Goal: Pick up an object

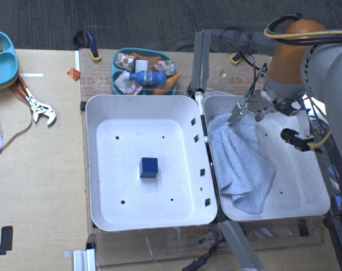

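The left bin (103,151) holds a blue cube (149,167) at centre, the right bin (298,191) a towel (241,162) whose twelve-o'clock edge meets the gripper (238,116), jaws' state unclear.

A robotics lab. A bench (35,174) bears two white bins (103,168), with a wrench (40,110) and clamps (91,45) nearby.

A: Colours?
B: Left bin (103,151) white, dotted with small dark holes. Cube (149,167) solid dark blue. Towel (241,162) in the right bin (306,196) pale blue-grey, plain.
A: Arm?
B: Grey, orange band (289,55), yellow cable (306,34) looped over it.
A: Surroundings?
B: Tabletop (35,179) light tan wood. Light-blue basket (143,72) with mixed red, orange, white and blue items. Silver wrench (40,110). Turquoise tray (1,61).
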{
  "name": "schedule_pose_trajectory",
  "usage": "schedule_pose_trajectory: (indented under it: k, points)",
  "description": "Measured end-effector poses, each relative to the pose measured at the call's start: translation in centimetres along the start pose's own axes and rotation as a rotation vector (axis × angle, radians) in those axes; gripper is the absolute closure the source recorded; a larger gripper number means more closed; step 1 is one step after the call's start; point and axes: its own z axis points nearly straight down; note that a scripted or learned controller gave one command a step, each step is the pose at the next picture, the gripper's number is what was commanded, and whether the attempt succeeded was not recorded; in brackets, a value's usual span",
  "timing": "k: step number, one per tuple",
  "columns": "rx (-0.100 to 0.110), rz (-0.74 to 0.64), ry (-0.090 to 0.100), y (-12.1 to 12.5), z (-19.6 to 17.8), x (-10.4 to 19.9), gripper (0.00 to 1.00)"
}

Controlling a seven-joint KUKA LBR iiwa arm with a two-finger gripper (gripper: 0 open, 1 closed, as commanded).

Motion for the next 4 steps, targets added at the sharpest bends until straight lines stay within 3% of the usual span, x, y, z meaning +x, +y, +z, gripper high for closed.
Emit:
schedule_pose_trajectory:
  k: [1,2,3,4]
  points:
    - [0.001,0.060,0.000,-11.4,-0.7,-3.7,0.00]
    - [-0.001,-0.094,0.000,-14.6,-9.6,-2.1,0.00]
    - [-0.001,-0.095,0.000,-14.6,-9.6,-2.0,0.00]
    - [0.001,0.350,0.000,-12.0,-10.7,1.5,0.00]
